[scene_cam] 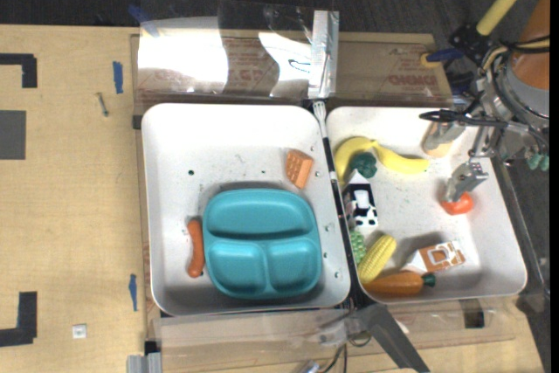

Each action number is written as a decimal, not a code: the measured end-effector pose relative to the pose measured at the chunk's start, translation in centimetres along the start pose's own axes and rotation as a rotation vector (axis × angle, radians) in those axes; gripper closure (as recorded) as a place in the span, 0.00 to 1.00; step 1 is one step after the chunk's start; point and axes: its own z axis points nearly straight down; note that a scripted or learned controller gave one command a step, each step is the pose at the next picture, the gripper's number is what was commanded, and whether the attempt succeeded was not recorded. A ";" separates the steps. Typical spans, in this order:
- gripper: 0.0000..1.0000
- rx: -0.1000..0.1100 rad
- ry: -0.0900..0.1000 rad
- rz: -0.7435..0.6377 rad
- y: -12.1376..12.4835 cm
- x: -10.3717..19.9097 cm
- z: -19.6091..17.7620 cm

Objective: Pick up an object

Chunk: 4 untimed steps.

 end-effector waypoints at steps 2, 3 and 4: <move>0.00 0.000 -0.005 0.058 -1.6 -8.3 18.8; 1.00 0.002 -0.019 0.056 -1.5 -8.7 17.4; 1.00 0.002 -0.013 0.048 -1.1 -10.2 4.8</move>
